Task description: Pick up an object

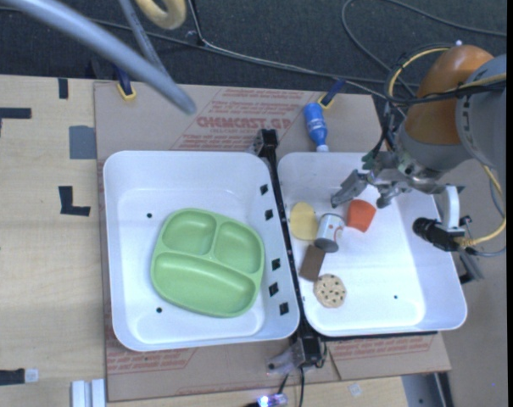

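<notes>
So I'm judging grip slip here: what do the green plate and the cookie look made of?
The green plate looks like moulded plastic: one even colour, smooth soft-sheen surface, rounded compartment ridges. The cookie looks like a matte toy, perhaps plastic or foam; its tan face carries dark specks, but it is too small to be sure.

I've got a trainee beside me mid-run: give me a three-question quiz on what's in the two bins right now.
1. True or false: the green divided plate lies in the left bin.
2. Which item lies nearest the gripper? A) cookie B) orange block C) yellow piece
3. Fill in: the blue bottle lies outside the bins, on the ____.

Key: 1 true; 2 B; 3 cardboard.
</notes>
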Tool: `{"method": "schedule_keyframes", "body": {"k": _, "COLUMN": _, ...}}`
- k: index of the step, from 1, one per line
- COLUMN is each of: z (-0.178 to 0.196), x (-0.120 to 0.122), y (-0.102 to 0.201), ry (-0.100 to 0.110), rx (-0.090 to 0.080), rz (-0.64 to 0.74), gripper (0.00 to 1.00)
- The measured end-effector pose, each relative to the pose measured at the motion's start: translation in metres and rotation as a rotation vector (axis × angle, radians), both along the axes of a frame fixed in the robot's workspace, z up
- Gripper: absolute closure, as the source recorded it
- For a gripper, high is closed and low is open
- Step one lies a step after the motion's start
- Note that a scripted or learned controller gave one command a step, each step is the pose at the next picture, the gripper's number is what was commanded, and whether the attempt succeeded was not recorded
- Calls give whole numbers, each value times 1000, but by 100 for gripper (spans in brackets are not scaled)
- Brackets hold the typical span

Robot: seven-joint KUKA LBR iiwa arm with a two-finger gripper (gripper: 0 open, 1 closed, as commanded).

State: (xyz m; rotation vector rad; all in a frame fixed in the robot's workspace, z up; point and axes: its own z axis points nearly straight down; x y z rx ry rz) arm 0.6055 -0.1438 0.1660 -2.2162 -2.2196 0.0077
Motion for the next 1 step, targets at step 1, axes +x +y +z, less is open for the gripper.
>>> {"method": "schedule_keyframes", "body": {"k": 1, "z": -54, "x": -8, "y": -8, "ry": -2, "rx": -1, "rz": -1, "gripper": 0}}
